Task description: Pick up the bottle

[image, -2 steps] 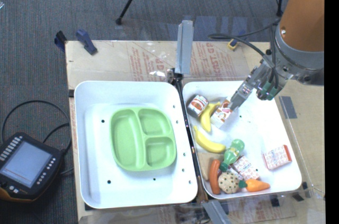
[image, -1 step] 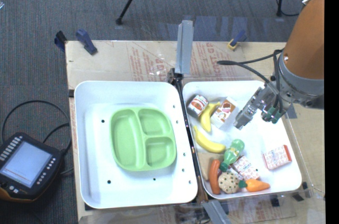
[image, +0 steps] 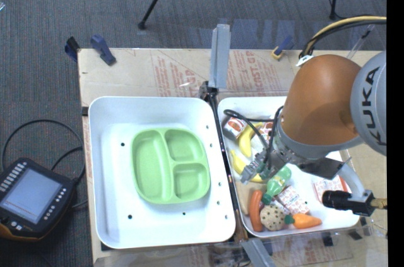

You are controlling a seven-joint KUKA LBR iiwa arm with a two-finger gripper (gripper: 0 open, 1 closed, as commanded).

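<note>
The grey arm housing (image: 374, 109) carries the brand lettering "KUKA" in dark capitals, running vertically along its side. The cardboard sheet (image: 170, 73) covering the tabletop bears red printed lettering and line markings that cannot be read. Packaging labels in the right bin (image: 252, 101) are likewise illegible.
</note>
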